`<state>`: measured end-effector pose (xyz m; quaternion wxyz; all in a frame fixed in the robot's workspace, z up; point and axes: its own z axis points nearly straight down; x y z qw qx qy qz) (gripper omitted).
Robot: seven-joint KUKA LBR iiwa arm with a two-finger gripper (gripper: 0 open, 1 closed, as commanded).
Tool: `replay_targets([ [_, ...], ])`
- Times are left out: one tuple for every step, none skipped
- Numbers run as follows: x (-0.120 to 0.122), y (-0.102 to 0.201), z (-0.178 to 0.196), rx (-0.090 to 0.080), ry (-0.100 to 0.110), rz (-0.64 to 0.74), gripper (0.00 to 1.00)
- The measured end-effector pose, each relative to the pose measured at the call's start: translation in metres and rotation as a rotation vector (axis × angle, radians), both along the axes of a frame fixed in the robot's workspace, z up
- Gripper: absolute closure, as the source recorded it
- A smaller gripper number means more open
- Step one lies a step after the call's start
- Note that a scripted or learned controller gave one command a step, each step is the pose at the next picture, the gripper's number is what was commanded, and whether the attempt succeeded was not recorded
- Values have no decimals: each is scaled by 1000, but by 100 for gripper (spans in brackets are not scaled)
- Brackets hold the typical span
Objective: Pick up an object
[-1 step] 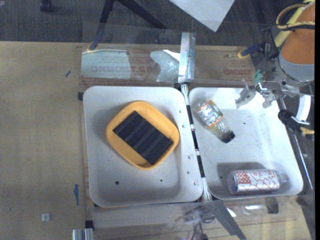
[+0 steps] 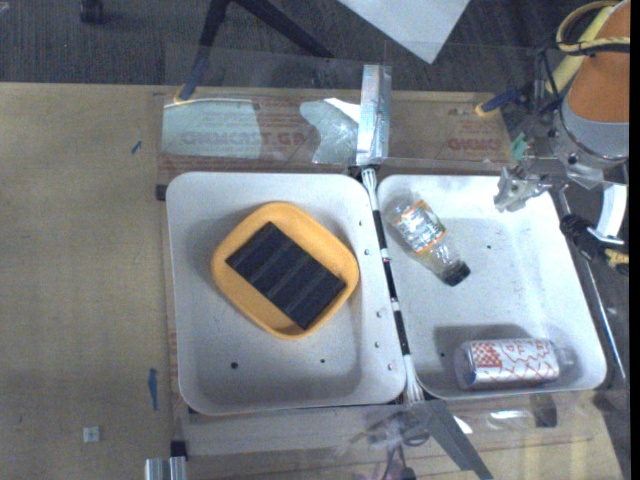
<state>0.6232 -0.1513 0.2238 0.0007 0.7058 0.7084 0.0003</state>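
The left bin (image 2: 200,368) holds a yellow-orange block with a black ribbed top (image 2: 285,268), lying at an angle near the middle. In the right bin (image 2: 560,268) a small clear plastic bottle with a dark cap (image 2: 427,240) lies tilted near the left wall. A silver container with a red and white pattern (image 2: 508,362) lies on its side along the front wall. My gripper (image 2: 512,190) hangs over the far right corner of the right bin, well away from both things in that bin. Nothing shows in it.
A clear plastic barrier and a metal post (image 2: 373,113) stand behind the bins. The arm's orange band (image 2: 600,88) and cables sit at the far right. A ridge (image 2: 385,268) divides the two bins. Tan bench surface spreads to the left.
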Motion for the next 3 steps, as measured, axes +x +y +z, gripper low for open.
replay_targets([
  [0,0,0,0,0,0,0],
  [-5,25,-120,0,1,99,0],
  [2,34,-135,-8,-2,125,0],
])
